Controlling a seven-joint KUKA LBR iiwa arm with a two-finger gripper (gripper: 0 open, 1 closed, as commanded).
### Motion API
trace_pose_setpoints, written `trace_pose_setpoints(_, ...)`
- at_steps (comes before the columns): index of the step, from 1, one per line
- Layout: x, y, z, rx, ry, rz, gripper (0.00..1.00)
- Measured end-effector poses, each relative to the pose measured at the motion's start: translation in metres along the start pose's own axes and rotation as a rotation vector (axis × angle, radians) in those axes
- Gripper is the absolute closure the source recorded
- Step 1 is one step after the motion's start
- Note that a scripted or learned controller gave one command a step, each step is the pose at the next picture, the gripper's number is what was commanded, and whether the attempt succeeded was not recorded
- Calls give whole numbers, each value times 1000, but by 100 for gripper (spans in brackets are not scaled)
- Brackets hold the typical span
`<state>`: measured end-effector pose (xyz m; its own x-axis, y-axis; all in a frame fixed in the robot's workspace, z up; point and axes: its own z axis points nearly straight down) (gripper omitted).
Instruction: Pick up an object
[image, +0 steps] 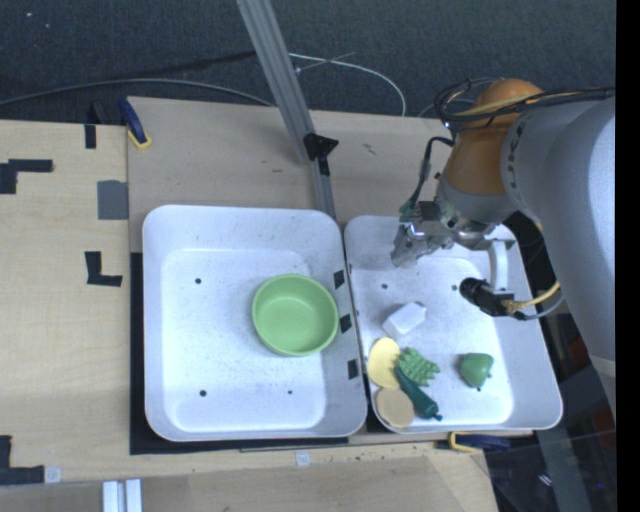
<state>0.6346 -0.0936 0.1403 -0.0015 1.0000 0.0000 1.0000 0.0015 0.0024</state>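
Approach step, by the look of it: nothing lifted yet. Gripper (408, 250) low over the right bin (530, 400), toward that bin's eleven o'clock corner, at the end of the grey arm (560, 170) with its orange band (485, 135). Impossible to tell from this slant whether the claw is spread or pressed together; too dark and too small. Nothing visible in it.

Candidates for the pick all in the right bin, at six o'clock from the gripper. Nearest, a small white block (404, 319), lying apart from the rest toward the bin's middle. Further toward six o'clock, a cluster against the bin's near-left corner: a yellow round piece (383, 362), a tan disc (394, 407) just below it, and a dark green toy vegetable with a leafy top (417, 379) touching or overlapping both. At four o'clock from the block, a green pepper-like toy (476, 369), standing alone.

Left bin (165, 330) with a green bowl (294, 314) near its centre, well apart from the gripper.

Next move, likely: a short shift toward six o'clock to centre over the white block, then a straight descent and a closing. Isolated block or pepper probably easier than the crowded cluster, where neighbours could get nudged or caught.
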Motion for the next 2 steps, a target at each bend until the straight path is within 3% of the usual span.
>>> trace_pose_setpoints(2,3,8,-111,-2,-1,0,100)
